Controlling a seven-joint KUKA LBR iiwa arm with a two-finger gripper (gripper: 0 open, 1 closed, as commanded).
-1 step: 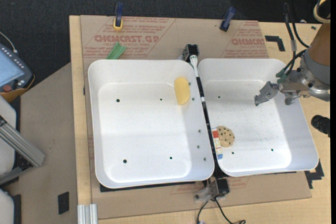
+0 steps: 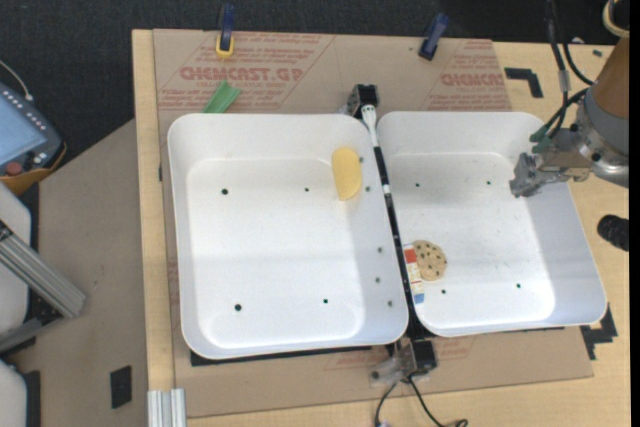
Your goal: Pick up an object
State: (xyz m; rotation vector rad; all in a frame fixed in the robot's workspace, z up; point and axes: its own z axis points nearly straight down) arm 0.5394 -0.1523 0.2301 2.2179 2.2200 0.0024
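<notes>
A yellow oblong object (image 2: 346, 173) lies in the left bin (image 2: 200, 215), near its right wall toward the back. A round brown cookie-like object (image 2: 430, 260) with dark spots rests in the right bin (image 2: 560, 300), close to the divider, beside a small red and white card (image 2: 412, 271). My gripper (image 2: 527, 177) hangs over the right side of the right bin, well away from the cookie and far from the yellow object. Nothing shows between its fingertips.
The two white bins sit side by side on a cardboard sheet (image 2: 300, 65). Blue and yellow clamps (image 2: 226, 35) hold the sheet at the back. A green strip (image 2: 221, 97) lies on the cardboard at back left. Cables (image 2: 400, 395) run from the front edge.
</notes>
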